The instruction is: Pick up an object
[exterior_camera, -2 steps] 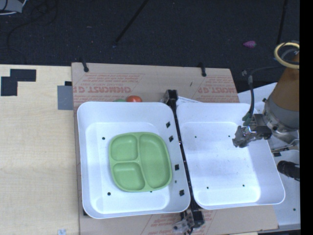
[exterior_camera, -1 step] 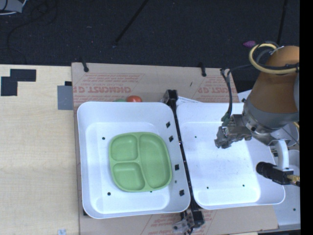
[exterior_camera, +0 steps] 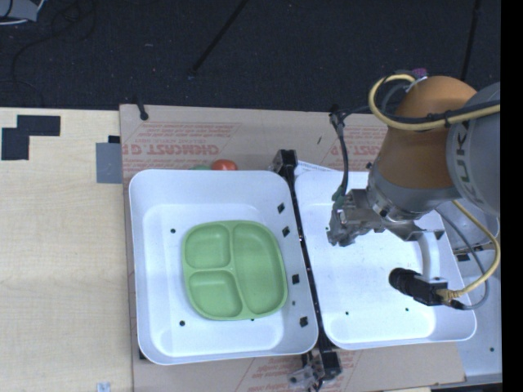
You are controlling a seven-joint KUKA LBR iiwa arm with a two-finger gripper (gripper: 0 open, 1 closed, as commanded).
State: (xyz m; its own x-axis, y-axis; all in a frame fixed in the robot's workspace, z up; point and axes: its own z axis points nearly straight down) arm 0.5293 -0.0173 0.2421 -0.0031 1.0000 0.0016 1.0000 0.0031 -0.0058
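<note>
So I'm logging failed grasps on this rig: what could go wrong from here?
The gripper sits low over the right bin, while the green divided plate lies in the left bin; closing here may catch nothing. The plate is flat and wide, so the fingers might slip off it. Crossing over, the arm could clip the black divider.

The grey arm reaches in from the right, its orange band sitting above and to the right of the gripper, which points down and toward the left. The wrist housing lies just right of the gripper, with a yellow hose looping over the band and another trailing below it. A black cylindrical fitting hangs lower right of the gripper, well apart from it.
</note>
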